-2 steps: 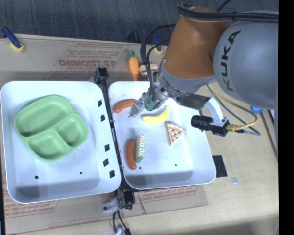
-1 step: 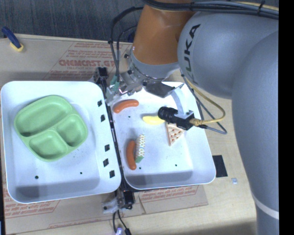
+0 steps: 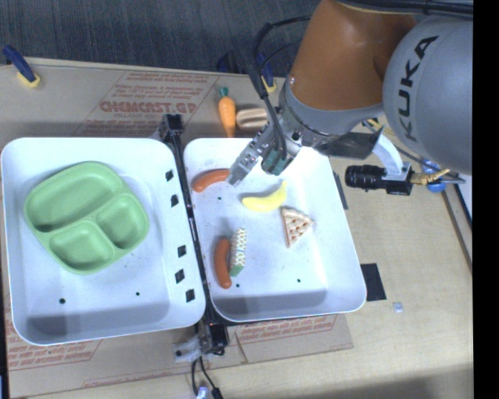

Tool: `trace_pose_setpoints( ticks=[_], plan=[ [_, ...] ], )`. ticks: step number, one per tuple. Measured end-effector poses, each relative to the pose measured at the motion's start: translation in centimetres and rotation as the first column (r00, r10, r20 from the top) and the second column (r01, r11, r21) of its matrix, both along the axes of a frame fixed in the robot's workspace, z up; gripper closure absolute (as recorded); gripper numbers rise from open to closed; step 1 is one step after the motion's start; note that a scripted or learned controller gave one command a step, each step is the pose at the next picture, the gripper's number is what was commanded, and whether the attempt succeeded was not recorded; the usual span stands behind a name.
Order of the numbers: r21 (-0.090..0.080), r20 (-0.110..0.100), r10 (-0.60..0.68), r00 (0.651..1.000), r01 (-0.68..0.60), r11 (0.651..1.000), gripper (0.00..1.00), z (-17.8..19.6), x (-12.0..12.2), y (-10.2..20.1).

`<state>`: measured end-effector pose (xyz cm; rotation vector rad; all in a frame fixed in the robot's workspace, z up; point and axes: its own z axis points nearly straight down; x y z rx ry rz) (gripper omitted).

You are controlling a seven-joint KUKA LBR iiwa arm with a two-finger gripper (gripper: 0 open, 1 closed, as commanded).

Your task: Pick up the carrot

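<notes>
The carrot (image 3: 225, 115), orange with a green top, lies on the cardboard just behind the right bin (image 3: 337, 248), outside its back rim. My gripper (image 3: 258, 165) hangs over the back part of that bin, in front of and to the right of the carrot and apart from it. Its fingers (image 3: 243, 166) are open with nothing between them. The tip of one finger is close above a red-orange sausage (image 3: 209, 179) in the bin.
A tan piece (image 3: 250, 120) lies beside the carrot. The right bin also holds a banana (image 3: 264, 199), a waffle wedge (image 3: 296, 225), a second orange sausage (image 3: 223, 263) and a pale corn-like piece (image 3: 239, 248). A green divided plate (image 3: 83, 214) fills the left bin.
</notes>
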<state>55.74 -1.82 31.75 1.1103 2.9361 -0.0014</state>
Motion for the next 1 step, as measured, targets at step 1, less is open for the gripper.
trace_pose_setpoints(
  ticks=[1],
  plan=[
    [0.0,-0.005,-0.179,0.984,0.179,0.984,1.0,-4.9,-1.55,4.79]
  ],
)
